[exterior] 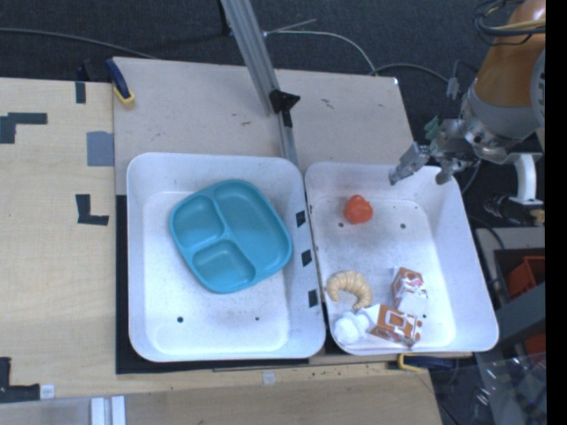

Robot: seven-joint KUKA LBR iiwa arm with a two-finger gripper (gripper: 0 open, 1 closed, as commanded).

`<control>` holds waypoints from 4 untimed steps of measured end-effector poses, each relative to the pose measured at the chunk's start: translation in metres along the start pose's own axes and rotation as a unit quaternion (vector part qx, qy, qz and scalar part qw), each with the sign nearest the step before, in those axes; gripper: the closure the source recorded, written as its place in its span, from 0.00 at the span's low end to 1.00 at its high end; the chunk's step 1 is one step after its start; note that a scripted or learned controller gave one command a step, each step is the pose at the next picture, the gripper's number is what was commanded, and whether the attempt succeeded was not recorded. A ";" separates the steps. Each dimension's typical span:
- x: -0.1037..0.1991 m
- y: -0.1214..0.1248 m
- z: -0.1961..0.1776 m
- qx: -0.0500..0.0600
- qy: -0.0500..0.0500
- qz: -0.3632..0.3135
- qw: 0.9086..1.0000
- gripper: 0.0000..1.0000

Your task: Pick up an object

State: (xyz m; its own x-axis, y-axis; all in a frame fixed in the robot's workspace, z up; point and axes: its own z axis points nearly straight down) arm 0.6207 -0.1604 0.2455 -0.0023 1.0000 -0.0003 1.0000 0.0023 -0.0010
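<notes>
The right bin holds a small red-orange ball-like object near its back, a tan croissant toward the front, a white lump at the front left corner, and two orange-and-white cartons at the front. My gripper hangs over the bin's back right corner, to the right of the red object and apart from it. Its two fingers are spread open with nothing between them.
The left bin holds a blue divided plate. A metal pole rises from behind the bins' shared edge. A yellow-and-blue clamp sits at the board's back left corner. Cables run behind the bench.
</notes>
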 end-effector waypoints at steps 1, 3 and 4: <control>0.000 0.000 0.000 0.000 0.000 0.000 1.000 0.00; -0.014 0.002 0.122 0.003 0.000 0.001 1.000 0.00; -0.013 0.001 0.159 0.001 -0.001 0.000 1.000 0.00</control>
State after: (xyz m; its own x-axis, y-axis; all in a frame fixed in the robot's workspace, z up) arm 0.6220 -0.1735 0.0863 -0.0018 1.0000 -0.0015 1.0000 0.0018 -0.0030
